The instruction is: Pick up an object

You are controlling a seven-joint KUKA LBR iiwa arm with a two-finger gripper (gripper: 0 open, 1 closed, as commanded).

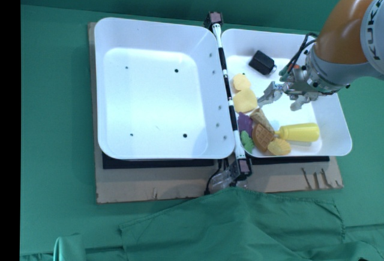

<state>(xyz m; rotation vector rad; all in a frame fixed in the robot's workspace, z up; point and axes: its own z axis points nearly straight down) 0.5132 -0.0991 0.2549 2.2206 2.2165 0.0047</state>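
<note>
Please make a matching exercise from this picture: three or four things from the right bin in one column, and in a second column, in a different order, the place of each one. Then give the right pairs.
Things:
1. black object
2. yellow bottle
3. purple piece
4. gripper

Places:
A. lying near the front edge of the right bin
B. at the far end of the bin, apart from the other items
C. above the middle of the bin, just right of the pale yellow pieces
D. against the bin's left wall, beside the waffle cone

Pairs: 1-B, 2-A, 3-D, 4-C
</note>
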